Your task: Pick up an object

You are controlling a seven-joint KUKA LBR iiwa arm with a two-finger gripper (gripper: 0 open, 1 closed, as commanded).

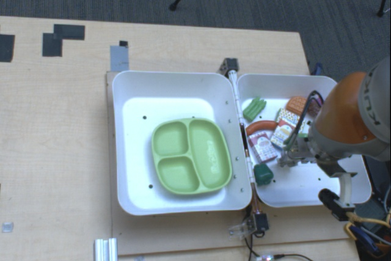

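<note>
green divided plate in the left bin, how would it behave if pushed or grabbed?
The green divided plate looks like rigid moulded plastic, so probably stiff and light. It lies flat on the left bin floor, so it would likely slide, not tip. Its low rounded rim may give little purchase.

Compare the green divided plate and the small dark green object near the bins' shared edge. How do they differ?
The divided plate is pale green, the small object dark green. The plate is much larger. The plate lies in the left bin, the small object in the right bin. Both are green.
</note>
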